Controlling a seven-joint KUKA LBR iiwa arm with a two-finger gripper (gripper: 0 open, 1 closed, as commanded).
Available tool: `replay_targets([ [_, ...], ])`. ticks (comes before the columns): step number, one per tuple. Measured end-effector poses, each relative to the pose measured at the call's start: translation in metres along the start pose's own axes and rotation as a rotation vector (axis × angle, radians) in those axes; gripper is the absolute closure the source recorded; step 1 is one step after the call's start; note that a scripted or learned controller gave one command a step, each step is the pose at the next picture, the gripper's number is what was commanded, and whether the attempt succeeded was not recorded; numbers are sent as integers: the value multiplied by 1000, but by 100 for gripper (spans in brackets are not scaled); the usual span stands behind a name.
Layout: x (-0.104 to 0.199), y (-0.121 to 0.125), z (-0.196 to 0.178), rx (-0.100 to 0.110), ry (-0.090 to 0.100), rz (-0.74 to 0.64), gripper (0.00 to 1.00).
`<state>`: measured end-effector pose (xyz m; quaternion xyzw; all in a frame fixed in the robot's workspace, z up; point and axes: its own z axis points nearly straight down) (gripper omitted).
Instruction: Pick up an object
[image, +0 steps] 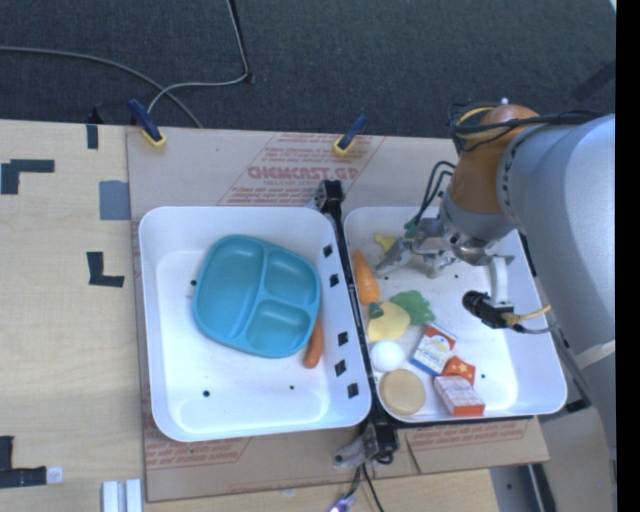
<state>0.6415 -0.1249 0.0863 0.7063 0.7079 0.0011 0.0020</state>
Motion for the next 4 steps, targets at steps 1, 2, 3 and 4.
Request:
replay_targets([
  [1, 6, -57, -1, -2, -4, 4, 0],
  [2, 7, -56, -12, -2, -3, 1, 100],
  [3, 7, -56, -12, -2, -3, 2, 0],
  [4, -25, -111, -2, -5, 0, 2, 0],
])
